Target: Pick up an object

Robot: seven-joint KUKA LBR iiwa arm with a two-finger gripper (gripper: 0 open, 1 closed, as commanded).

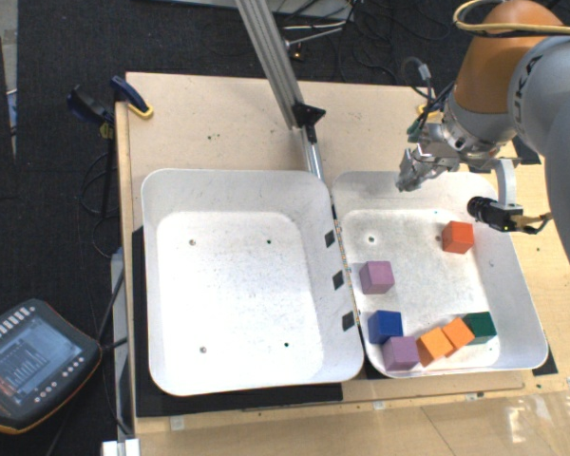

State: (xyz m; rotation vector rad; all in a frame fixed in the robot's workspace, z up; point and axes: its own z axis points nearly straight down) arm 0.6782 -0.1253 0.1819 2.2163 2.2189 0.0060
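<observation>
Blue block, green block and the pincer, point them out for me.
blue block (385,325), camera view, top face.
green block (479,327), camera view, top face.
pincer (410,180), camera view, at its fingertips.

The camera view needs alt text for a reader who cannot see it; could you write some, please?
The gripper hovers over the right bin's far edge; inside lie six small blocks, purple, orange, blue and green. The left bin sits alongside.

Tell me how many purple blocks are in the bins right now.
2, both in the right bin: one purple block near its middle-left, another purple block at the near edge beside an orange block. None seem hidden.
</observation>
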